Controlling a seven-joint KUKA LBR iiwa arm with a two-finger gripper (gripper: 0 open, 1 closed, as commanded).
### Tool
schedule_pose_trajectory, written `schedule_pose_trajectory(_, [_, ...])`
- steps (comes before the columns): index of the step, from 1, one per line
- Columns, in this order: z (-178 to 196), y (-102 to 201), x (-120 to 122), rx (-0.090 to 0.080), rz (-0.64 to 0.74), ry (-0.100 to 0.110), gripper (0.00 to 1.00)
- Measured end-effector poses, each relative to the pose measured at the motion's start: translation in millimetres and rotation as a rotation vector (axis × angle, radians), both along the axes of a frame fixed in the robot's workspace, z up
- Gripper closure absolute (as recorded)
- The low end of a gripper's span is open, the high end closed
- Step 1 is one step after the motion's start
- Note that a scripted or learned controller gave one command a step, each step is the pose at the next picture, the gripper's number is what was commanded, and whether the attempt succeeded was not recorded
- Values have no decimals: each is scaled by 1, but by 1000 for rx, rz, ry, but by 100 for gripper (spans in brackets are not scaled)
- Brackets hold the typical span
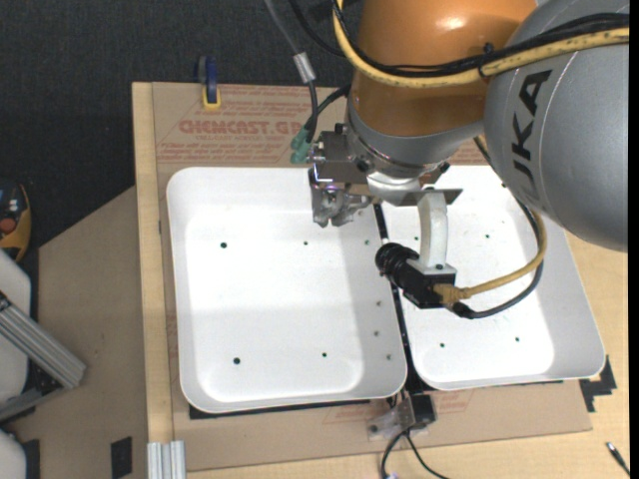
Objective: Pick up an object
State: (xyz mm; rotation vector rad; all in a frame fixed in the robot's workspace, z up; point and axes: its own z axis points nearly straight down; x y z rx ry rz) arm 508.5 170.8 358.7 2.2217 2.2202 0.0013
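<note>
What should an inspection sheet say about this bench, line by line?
Surface: brown board bearing a left bin and a right bin, both white, side by side.
Job's things: nothing seen.
Clutter: nothing seen.
Grippers: end effector over the far edge of the left bin.
Cables: black cable running down to the wrist.
Surroundings: blue clamp on the board's far edge; metal rail at the left.

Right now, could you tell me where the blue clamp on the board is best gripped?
Probably by the handles of the blue clamp, from the far side: they stick out past the board edge, while its yellow tip sits on it.
</note>
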Motion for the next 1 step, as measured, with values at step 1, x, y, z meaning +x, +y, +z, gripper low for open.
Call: schedule_pose_trajectory(1, [-81, 26, 37, -1, 2, 5, 100])
